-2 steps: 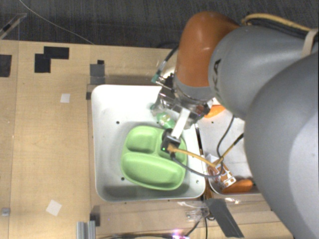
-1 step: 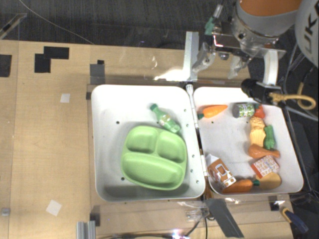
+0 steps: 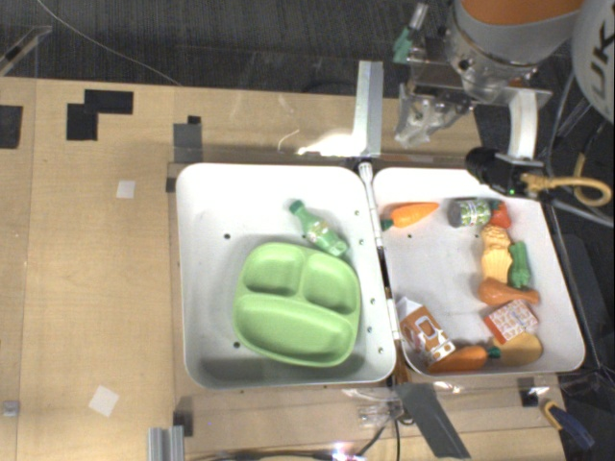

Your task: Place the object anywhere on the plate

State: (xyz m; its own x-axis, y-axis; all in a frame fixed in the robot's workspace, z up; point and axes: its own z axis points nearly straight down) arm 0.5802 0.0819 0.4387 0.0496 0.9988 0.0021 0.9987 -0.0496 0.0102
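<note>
We cannot tell the gripper's [image 3: 423,123] state; the bottle [image 3: 318,230] overhangs the plate's [image 3: 288,339] rim and could roll off if nudged.

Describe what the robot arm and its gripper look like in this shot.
The arm is a rounded grey body with a broad orange band above the wrist. Below it sits a boxy metallic wrist assembly, and the gripper is silvery metal. A green connector with thin cables runs along its left side. Black and yellowish cables trail near the right bin.
</note>
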